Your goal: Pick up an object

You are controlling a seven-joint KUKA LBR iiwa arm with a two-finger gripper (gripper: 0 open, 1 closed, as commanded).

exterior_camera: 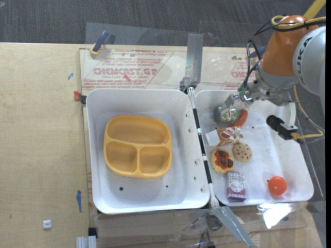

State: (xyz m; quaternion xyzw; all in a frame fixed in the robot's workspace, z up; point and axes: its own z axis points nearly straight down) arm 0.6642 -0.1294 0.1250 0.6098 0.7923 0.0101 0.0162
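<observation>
My gripper (227, 112) reaches down into the back left corner of the right bin (300, 164), right over a small green and white item (228, 115) and an orange-red piece (240, 118). I cannot make out whether it touches either one. Just in front lie a red and white packet (230, 134), a chocolate chip cookie (241, 152) and a yellow tart with red topping (223, 160). Near the bin's front edge are a pink carton (236, 185) and an orange ball (277, 185).
The left bin (98, 180) holds a yellow divided plate (137, 144). A raised divider (199, 138) separates the two bins. A small white card (211, 137) lies against the right bin's left wall. The arm's orange band (282, 50) hangs over the back right corner.
</observation>
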